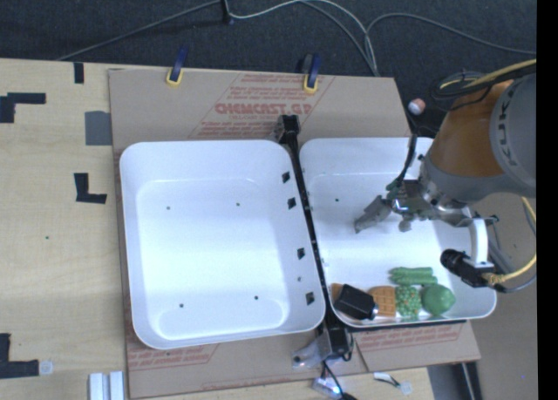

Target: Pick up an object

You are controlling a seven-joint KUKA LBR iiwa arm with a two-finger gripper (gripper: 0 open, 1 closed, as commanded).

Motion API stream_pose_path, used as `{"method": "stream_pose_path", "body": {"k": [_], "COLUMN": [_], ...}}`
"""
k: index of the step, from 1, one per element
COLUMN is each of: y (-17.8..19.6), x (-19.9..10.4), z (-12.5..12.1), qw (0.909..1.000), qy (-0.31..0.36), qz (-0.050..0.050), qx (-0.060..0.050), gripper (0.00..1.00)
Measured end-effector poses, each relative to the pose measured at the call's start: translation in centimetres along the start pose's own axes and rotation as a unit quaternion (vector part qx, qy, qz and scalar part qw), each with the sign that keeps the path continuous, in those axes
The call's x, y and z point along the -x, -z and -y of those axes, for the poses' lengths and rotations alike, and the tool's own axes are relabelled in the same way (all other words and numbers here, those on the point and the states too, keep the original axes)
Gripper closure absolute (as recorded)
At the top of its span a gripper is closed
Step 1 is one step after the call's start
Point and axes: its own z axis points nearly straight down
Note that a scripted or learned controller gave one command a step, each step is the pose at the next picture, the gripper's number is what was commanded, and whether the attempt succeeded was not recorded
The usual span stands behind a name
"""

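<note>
Camera view: gripper (384, 215) hangs over the middle of the right bin (349, 159), fingers spread apart with nothing between them. The toys sit at the bin's 5 o'clock edge, black block (355, 302), orange piece (382, 301), green bits (423, 289).

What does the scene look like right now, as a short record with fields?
arm: reaches in from the right, over the right bin
hand: above the middle of the right bin's floor, nothing seen between its fingers
objects: black block, orange piece, green textured piece, green round piece, long green piece
location: clustered along the right bin's near edge
left bin: white, beside the right one
task state: nothing picked yet
</note>
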Motion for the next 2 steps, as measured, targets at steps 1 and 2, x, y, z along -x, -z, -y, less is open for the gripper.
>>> {"method": "stream_pose_path", "body": {"k": [1,2], "y": [-5.6,0.6], "x": [4.0,4.3], "z": [-7.8,-12.0], "qw": [1.0,1.0], "qy": [0.001,0.002], "qz": [0.001,0.001], "qx": [0.003,0.007], "gripper": [0.0,0.0]}}
